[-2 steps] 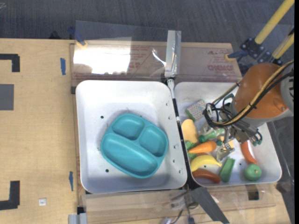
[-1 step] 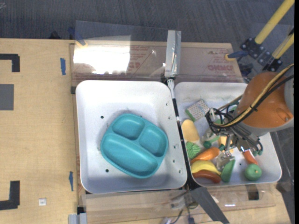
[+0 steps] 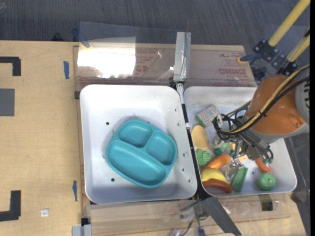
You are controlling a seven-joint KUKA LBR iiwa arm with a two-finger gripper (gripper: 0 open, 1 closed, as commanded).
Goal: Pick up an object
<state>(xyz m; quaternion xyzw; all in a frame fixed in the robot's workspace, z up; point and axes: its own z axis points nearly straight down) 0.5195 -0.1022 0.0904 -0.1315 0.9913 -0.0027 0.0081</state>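
Note:
The right bin (image 3: 288, 181) holds a heap of toy food: a pale yellow piece (image 3: 200, 136), a green leafy piece (image 3: 204, 157), an orange carrot (image 3: 219, 161), a yellow and red piece (image 3: 215, 178), a green cucumber (image 3: 239, 178), a green apple (image 3: 267, 181) and a grey-green waffle block (image 3: 207, 114). My gripper (image 3: 237, 157) reaches down from the orange-banded wrist (image 3: 275, 112) into the middle of the heap, just right of the carrot and above the cucumber. Cables and the wrist hide its fingers.
The left bin (image 3: 93, 107) holds a teal divided plate (image 3: 142, 153). A metal divider (image 3: 181, 58) and clear sheeting stand behind the bins. The wooden bench (image 3: 34, 132) extends to the left. Yellow bars (image 3: 290, 18) cross the top right corner.

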